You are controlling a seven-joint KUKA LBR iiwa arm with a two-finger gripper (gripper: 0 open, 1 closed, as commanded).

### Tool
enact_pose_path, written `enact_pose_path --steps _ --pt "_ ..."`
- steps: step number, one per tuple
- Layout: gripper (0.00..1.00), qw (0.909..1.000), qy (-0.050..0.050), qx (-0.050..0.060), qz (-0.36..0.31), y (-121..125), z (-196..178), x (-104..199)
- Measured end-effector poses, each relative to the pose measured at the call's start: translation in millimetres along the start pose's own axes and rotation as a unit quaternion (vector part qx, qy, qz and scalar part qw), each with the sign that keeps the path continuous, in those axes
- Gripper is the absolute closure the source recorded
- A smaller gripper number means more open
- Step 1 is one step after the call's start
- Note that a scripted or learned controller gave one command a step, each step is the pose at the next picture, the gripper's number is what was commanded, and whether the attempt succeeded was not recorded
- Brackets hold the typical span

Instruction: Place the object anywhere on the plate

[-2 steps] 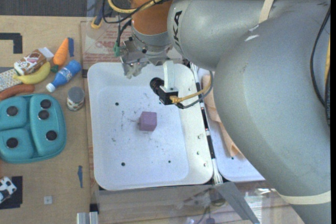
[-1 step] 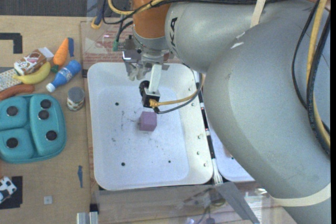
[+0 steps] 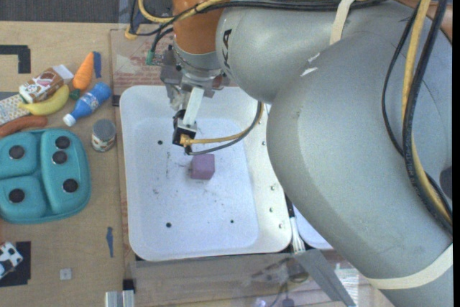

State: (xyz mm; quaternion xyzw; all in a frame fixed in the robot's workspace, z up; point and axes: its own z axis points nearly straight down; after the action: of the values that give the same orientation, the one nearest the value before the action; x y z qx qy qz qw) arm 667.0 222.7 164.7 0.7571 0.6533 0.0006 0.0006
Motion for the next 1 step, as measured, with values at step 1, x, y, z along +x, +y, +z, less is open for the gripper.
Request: enact_pose_path --steps 1 --pt "1.0 0.9961 0.0 -0.001 -0.088 -1.7 -8.8 4.6"
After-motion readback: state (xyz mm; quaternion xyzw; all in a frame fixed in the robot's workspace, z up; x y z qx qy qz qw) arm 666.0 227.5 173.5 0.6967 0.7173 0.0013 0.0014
